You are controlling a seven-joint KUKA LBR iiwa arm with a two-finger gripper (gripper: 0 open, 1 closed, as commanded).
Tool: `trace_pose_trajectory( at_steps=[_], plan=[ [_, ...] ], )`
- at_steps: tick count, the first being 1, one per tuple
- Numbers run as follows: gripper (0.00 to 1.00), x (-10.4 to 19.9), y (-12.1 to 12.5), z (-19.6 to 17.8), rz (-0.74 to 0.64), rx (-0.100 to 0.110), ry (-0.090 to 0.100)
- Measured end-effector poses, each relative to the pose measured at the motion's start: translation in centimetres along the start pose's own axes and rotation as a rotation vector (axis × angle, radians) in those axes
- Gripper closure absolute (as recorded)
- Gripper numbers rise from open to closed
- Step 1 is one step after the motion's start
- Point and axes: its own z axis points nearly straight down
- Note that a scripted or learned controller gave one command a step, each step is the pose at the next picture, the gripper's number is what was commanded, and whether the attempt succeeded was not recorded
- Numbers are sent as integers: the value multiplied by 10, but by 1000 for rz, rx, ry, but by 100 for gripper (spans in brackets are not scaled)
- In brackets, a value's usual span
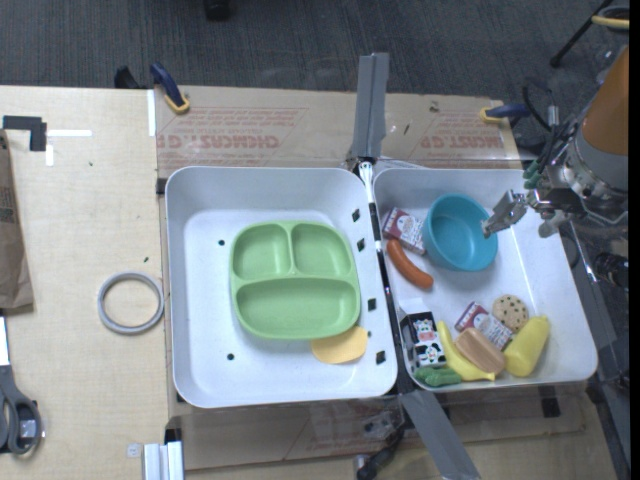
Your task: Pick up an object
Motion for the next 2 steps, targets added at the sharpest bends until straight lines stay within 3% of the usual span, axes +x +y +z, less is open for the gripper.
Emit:
trace_pose_trajectory(
  at_steps=[1, 2],
  plan=[
    [0, 2, -46, 143, 85, -1, 1],
    [0, -15, -78, 150, 58, -5, 10]
  ],
)
